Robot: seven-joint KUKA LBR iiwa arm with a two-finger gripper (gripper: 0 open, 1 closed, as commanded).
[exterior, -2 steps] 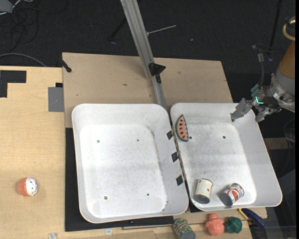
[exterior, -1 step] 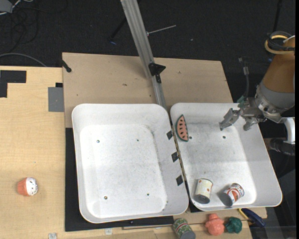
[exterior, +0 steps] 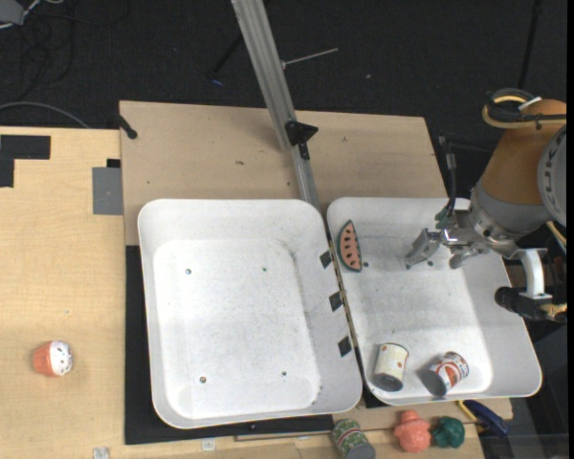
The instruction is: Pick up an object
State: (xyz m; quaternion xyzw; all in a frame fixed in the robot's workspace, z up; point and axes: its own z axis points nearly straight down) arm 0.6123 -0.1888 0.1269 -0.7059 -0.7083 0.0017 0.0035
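Note:
My gripper (exterior: 433, 260) hangs over the upper part of the right bin (exterior: 502, 338), its fingers spread open with nothing between them. A watermelon-slice toy (exterior: 349, 247) lies against the bin's left wall, a short way left of the gripper. Near the bin's front edge lie a white cup (exterior: 390, 365) on its side and a red-and-white can (exterior: 446, 371), both well below the gripper.
The left bin (exterior: 163, 256) sits beside the right one. An aluminium bar (exterior: 271, 75) slants up from between the bins. In front of the right bin lie a green can (exterior: 348, 438), a pink toy (exterior: 411, 431) and a green toy (exterior: 449, 432). An orange-and-white ball (exterior: 53, 359) rests on the wooden table at left.

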